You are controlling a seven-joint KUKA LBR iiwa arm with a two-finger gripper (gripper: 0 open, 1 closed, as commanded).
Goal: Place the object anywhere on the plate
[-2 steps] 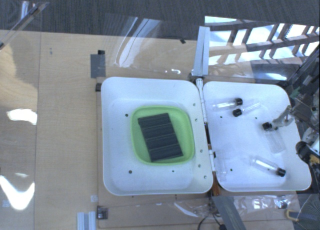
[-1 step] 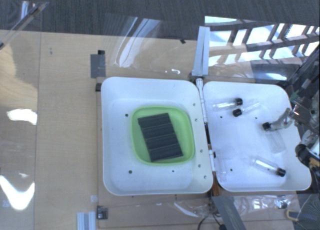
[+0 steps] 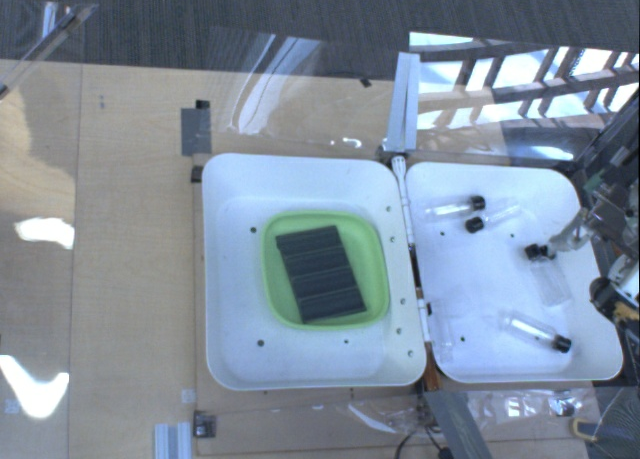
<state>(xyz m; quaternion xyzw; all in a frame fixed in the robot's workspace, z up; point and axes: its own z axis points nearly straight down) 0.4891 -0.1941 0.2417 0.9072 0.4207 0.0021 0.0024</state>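
The end effector [image 3: 585, 232] comes in at the right edge, over the right side of the right bin [image 3: 450, 187], and it's mostly a blur of grey metal against the white, so I honestly can't tell what state it's in. Right at its tip, on the left, sits a clear tube with a black cap [image 3: 540, 251]; looks like it's touching or very close, but I can't tell if it's actually grasped.

Same bin has more of these tubes. Two lie near the far-left part: one capped tube [image 3: 458, 208] lying roughly left-right, and a second [image 3: 490, 219] just near of it, almost touching the first. Another tube [image 3: 536, 332] lies on the near side of the bin, tilted, with its black cap pointing to the near right. All of them are flat on the bin floor, well apart from the plate.

Left bin [image 3: 230, 247] holds the green plate [image 3: 275, 287], roughly square with rounded corners, sitting about in the middle. A dark grey ribbed block [image 3: 320, 274] lies on the plate, turned a bit off square.

Both bins sit side by side, touching along the middle, on a light wood table [image 3: 110, 247]. A clear sheet over the table throws bright glare patches on the left.
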